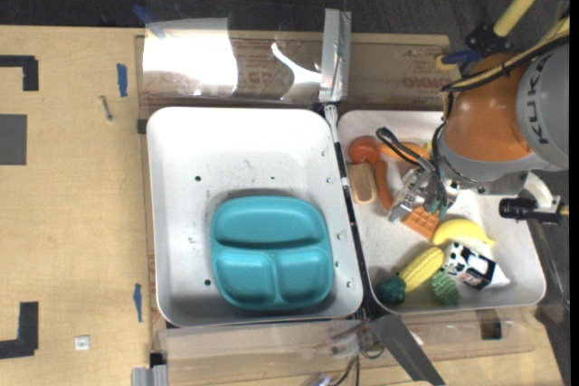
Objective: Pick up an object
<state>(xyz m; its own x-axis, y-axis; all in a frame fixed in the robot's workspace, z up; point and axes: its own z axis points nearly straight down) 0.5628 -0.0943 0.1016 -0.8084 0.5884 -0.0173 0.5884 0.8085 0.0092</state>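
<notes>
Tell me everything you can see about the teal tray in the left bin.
The teal tray is a rounded rectangular divided plate that looks like smooth matte plastic. It has three sunken compartments: one long one across the far side and two smaller ones nearer the camera. It lies flat and upright on the floor of the left bin, toward its near edge, with nothing in it.

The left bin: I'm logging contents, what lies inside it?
The left bin holds a teal divided tray lying flat. Whatever the tray covers cannot be seen.

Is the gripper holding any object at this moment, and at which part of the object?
It cannot be told. The two-finger gripper hangs low in the right white bin, just above a flat orange toy piece, and the contact is not visible.
</notes>
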